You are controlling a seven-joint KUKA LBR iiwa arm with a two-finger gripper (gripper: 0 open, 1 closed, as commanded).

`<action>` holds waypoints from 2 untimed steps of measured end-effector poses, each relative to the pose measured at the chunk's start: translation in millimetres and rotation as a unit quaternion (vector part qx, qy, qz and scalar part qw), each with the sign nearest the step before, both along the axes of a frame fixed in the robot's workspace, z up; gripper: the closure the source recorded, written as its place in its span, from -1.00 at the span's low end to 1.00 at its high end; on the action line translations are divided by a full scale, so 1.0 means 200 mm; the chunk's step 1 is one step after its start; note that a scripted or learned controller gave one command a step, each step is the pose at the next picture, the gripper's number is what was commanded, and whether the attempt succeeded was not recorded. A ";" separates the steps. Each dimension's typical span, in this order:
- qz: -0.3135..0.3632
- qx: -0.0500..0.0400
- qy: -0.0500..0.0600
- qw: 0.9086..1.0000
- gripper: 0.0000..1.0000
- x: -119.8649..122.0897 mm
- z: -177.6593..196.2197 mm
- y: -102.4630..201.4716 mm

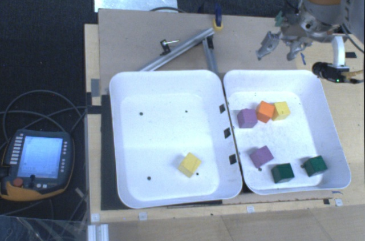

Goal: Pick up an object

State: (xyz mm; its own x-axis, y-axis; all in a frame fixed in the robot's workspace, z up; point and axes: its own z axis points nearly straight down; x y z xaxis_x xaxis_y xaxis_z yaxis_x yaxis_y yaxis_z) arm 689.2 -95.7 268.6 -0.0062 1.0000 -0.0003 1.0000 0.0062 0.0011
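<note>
- My gripper [280,49] hangs empty, jaws parted, over the bench behind the right bin [328,101]'s far edge.
- Nearest target: the orange cube [265,111], down-frame of the jaws near the bin's far side, touching a yellow cube [280,110] and just beside a purple block [247,118].
- All look matte, hard-edged.

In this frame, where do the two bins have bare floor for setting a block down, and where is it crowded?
Left bin: bare everywhere except around the yellow cube near its front. Right bin: bare strip along the back wall, under the gripper. Crowded: purple, orange and yellow blocks clustered mid-bin, and another purple and two green blocks at the front.
</note>
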 end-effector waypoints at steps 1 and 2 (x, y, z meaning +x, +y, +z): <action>0.000 0.000 0.000 1.000 -1.00 0.00 0.00 0.00; -0.001 0.000 0.001 1.000 -1.00 -0.01 -0.21 0.00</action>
